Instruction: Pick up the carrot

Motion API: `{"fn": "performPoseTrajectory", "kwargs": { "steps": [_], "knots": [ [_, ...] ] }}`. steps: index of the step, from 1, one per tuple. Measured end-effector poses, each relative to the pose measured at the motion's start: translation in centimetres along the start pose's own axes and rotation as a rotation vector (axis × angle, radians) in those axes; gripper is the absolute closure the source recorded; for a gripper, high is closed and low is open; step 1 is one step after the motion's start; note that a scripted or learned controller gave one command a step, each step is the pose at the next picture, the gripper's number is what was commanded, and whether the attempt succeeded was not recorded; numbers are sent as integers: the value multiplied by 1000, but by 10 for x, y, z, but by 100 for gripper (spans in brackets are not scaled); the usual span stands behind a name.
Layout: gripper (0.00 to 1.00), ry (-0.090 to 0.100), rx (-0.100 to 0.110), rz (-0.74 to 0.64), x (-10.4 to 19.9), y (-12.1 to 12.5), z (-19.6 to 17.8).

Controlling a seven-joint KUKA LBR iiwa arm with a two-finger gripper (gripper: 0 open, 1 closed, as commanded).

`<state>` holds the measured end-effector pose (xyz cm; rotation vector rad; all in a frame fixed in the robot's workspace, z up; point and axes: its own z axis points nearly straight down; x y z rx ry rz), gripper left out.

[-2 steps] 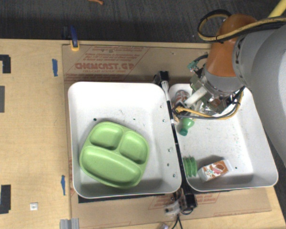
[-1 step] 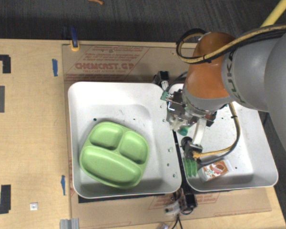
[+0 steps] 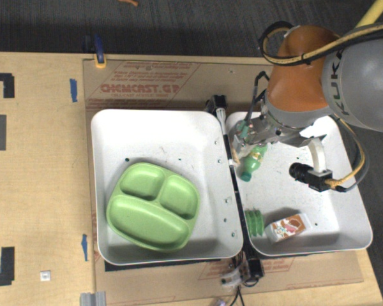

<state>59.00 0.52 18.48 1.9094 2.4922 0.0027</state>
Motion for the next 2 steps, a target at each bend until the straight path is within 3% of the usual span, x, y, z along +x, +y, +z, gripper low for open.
{"fn": "performPoseTrajectory", "kwargs": {
  "steps": [1, 2],
  "knots": [
    [100, 1, 0, -20, 78, 37, 0],
    [100, 2, 5, 109, 133, 8, 47]
  ]
}}
